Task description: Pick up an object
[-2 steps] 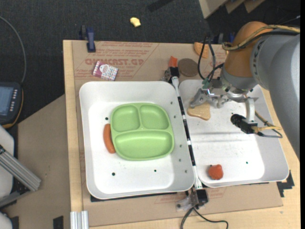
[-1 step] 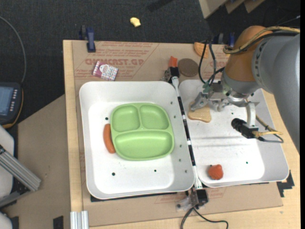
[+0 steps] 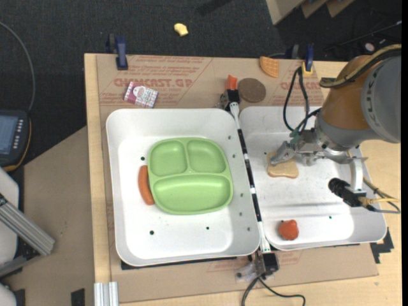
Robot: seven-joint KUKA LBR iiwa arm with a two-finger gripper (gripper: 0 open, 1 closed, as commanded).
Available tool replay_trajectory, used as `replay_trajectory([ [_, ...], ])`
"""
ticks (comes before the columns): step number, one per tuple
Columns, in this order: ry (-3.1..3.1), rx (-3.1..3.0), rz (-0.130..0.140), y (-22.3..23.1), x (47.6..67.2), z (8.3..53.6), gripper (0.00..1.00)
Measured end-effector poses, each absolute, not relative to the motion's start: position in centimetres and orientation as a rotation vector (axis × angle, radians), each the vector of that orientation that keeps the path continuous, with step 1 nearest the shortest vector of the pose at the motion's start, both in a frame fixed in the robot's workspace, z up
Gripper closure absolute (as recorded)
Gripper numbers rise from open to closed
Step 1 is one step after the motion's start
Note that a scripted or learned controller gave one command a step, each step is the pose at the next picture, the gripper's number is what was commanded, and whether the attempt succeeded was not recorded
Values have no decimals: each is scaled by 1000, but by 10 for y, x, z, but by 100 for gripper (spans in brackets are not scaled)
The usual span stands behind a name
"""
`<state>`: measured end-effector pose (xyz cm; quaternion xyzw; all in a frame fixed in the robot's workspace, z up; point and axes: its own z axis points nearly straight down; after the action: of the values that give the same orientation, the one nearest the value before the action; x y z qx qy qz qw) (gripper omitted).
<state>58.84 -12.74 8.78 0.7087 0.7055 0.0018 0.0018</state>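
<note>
Tan bread-shaped piece (image 3: 282, 169) lies flat in right bin (image 3: 306, 199), far-left part, just right of divider between bins. Gripper (image 3: 282, 155) low over its far edge, fingers spread apart, nothing seen clamped between them. Arm (image 3: 357, 104) reaches in from right. Red tomato-like object (image 3: 289, 229) near front of same bin, well apart. Left bin (image 3: 127, 190) holds green divided plate (image 3: 189, 175), orange sausage-like piece (image 3: 145, 185) touching plate's left side.
</note>
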Motion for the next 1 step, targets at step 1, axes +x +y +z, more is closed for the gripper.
replay_trajectory([
  [1, 2217, 2217, 5, -110, 583, 88, 0],
])
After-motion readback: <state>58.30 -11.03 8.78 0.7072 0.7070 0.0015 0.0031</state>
